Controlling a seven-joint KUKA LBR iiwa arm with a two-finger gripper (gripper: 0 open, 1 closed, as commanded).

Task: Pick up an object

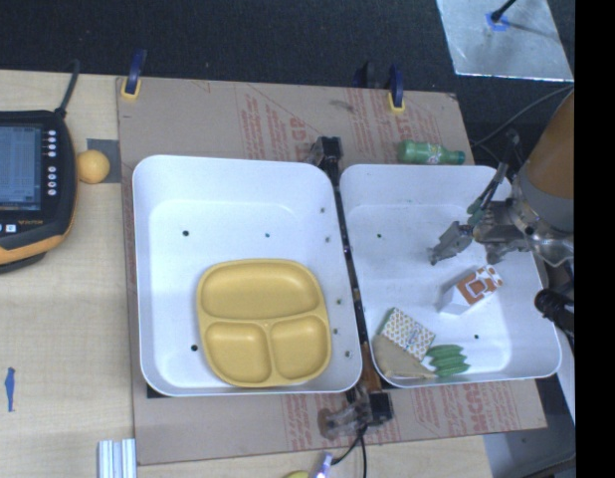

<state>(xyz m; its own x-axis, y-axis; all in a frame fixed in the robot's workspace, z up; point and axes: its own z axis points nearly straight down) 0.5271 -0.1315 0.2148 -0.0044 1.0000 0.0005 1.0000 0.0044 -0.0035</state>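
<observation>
Grey metal claw (pixel 449 247) hangs over the right bin (pixel 387 192), reaching in from the right; I see its fingers spread, nothing between them. Just beside it lies a small orange-and-white carton (pixel 477 287). Nearer the front wall sit a patterned packet (pixel 408 333) and green pods (pixel 449 359). The left bin (pixel 168 192) holds a glossy yellow divided tray (pixel 265 319).
</observation>
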